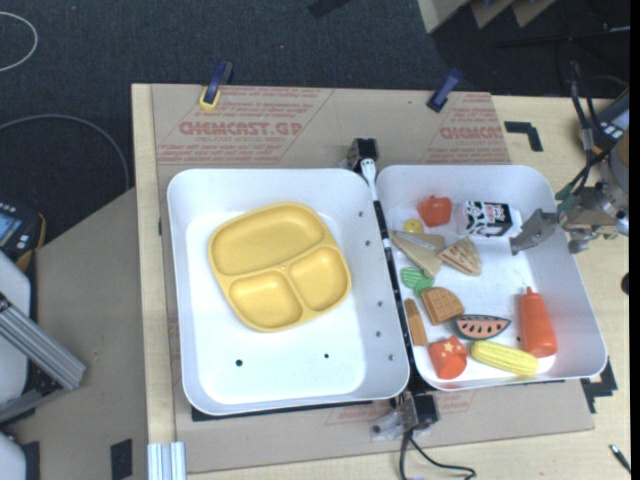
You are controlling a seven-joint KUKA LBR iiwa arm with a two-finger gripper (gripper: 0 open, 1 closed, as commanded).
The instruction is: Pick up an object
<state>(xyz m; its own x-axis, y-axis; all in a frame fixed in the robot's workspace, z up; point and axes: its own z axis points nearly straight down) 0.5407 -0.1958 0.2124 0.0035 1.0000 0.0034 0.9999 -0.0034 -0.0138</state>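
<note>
Gripper [533,230]: at the right bin's [570,298] 3 o'clock rim; finger state cannot be told.
Milk carton [489,218]: nearest toy, likely target.
Yellow tray [279,265]: left bin.

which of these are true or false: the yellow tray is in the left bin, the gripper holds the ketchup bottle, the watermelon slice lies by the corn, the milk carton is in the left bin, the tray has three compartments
1. The yellow tray lies in the left bin. True.
2. The gripper holds the ketchup bottle. False: the bottle lies on the floor of the right bin, apart from the gripper, which is up near that bin's right rim.
3. The watermelon slice lies close by the corn. True.
4. The milk carton is in the left bin. False: it is in the right bin, near the tomato.
5. The tray has three compartments. True.
</note>
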